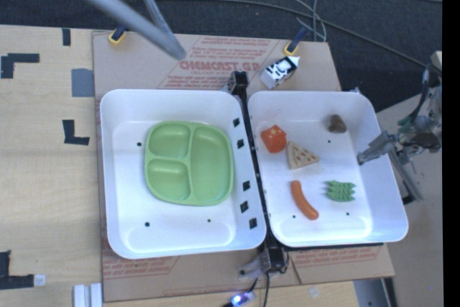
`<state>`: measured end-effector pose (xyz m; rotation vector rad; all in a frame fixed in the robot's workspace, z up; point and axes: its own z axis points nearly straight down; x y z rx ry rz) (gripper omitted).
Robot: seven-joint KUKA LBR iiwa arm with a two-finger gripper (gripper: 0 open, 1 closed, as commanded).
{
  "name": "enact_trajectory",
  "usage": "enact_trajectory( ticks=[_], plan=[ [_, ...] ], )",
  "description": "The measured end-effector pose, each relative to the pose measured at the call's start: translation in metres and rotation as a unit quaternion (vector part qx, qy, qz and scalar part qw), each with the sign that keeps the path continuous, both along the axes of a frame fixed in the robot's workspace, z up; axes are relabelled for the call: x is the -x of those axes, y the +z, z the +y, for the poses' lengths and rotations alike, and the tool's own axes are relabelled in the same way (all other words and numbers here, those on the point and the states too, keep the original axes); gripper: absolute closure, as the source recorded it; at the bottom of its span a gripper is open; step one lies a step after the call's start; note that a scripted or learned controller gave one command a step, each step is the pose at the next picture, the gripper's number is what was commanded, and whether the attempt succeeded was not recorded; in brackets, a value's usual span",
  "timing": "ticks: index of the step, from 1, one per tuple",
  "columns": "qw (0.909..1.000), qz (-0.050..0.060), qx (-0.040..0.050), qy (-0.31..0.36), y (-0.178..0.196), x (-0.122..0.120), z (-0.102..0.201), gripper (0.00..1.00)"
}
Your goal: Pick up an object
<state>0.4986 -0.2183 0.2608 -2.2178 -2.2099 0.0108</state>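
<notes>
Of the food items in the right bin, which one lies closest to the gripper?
The green leafy piece, nearest the bin's right wall, where the gripper reaches in. The brown lump sits slightly farther off.

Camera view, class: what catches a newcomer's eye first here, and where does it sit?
The green divided plate stands out in the left bin. The right bin holds small toy foods: a red piece, an orange sausage and a green leafy piece. The hand reaches over that bin's right rim.

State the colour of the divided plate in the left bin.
The divided plate is light green, shown clearly in the camera view.
</notes>
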Motion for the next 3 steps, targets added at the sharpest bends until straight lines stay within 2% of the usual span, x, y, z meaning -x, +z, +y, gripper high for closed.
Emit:
enact_trajectory(
  ticks=[1,2,3],
  plan=[
    [1.0000,-0.006,0.0017,0.002,0.006,-0.002,0.001,0.00],
    [1.0000,-0.004,0.0012,0.002,-0.038,0.000,-0.004,0.00],
    [1.0000,-0.003,0.0003,0.002,-0.102,0.000,0.002,0.00]
  ],
)
